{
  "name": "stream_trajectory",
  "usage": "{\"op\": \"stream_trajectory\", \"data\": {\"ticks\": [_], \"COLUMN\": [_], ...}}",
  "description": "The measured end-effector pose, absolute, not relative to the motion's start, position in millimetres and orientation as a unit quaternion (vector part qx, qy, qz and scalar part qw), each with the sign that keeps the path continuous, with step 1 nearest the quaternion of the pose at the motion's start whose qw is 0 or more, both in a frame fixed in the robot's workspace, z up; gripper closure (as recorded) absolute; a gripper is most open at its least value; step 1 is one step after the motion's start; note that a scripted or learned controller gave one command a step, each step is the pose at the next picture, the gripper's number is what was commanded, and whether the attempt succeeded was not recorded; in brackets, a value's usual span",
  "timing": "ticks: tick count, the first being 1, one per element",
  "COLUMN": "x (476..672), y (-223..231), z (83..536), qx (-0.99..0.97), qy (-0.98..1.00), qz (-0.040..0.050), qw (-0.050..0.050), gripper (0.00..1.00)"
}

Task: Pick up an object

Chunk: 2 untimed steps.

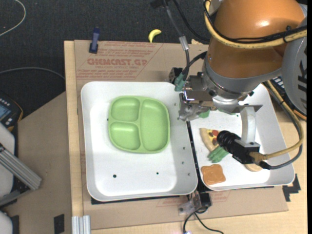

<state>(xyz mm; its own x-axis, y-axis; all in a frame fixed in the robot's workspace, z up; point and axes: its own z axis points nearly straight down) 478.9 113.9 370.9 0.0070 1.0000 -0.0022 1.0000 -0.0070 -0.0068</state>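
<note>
Overhead slant view of the worktop (122, 57), a brown cardboard-covered surface printed with red lettering. Two shallow white bins lie side by side, touching along their inner rims. The left bin (97, 174), smooth glossy plastic with rounded corners, holds a pale green plate (139, 124) divided into three compartments, sitting toward 12 o'clock of the bin's centre.

The right bin (278, 172) is largely covered by the arm (251, 38), whose orange dome and grey housing hide its 12 o'clock half. The gripper (195, 106) is a small metallic assembly near the bin's 10 o'clock corner, at the shared rim; it is too cluttered by brackets and cables to tell whether it is released or clenched, and nothing can be made out in it.

Objects for picking lie in the right bin's exposed 6 to 8 o'clock part: a flat orange-brown toast (213, 174) near the 7 o'clock corner, a green piece (218, 153) just at its 12 o'clock, and a pale pizza slice (209, 136) with red spots beyond that. A black camera (236, 147) on a white bracket overlaps these, partly hiding them.

Off the worktop, on dark carpet at 12 o'clock, lies a yellow banana (154, 34); a blue clip (94, 40) sits on the cardboard's far edge.
</note>
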Motion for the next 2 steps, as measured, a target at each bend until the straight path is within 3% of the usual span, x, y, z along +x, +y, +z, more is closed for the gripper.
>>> {"op": "stream_trajectory", "data": {"ticks": [1,2], "x": [480.0,478.7], "y": [114,95], "z": [524,434], "qx": [-0.707,-0.708], "qy": [-0.708,-0.706], "qz": [-0.0092,0.0041], "qw": [-0.005,0.002], "gripper": [1.00,1.00]}}
